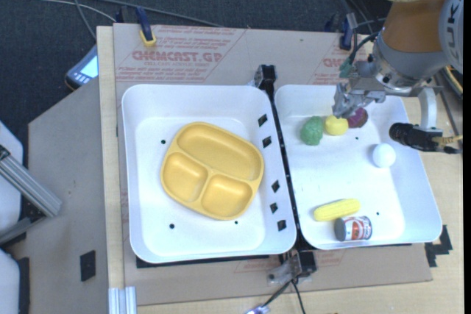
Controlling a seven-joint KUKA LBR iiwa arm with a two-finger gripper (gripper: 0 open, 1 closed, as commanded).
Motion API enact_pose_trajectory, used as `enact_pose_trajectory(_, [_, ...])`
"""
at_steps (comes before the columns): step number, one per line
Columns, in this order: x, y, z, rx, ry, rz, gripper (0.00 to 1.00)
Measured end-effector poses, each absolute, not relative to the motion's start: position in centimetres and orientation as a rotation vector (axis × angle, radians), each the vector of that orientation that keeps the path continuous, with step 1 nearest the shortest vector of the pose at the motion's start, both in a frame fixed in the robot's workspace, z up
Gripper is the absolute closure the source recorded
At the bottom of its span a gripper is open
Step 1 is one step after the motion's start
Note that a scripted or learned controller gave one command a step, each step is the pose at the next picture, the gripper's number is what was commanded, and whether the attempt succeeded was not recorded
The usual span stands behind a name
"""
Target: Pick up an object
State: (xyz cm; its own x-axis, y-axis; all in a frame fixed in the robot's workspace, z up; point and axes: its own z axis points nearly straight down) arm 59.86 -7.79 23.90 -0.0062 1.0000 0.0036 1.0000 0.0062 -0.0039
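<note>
My gripper [347, 109] hangs low over the far part of the right bin [412, 202]. It is directly above a small yellow round object [336, 126] and a purple object [358, 118], which lie against each other. A green, broccoli-like piece [312, 131] sits just left of the yellow one. A white ball [383, 155] lies to the right, nearer the front. By the front wall of this bin are a yellow corn cob [336, 210] and a small can [355, 229] on its side. Nothing visibly hangs from the gripper.
The left bin [140, 180] holds a yellow divided plate [212, 170]. A black divider with clips [276, 158] runs between the bins. A black fixture [413, 135] reaches over the right bin's right rim. Cables hang near the arm's wrist.
</note>
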Motion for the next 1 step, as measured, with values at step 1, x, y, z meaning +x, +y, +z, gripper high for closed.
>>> enact_pose_trajectory(1, [58.67,-1.66,23.96,-2.212,-2.225,0.001,1.00])
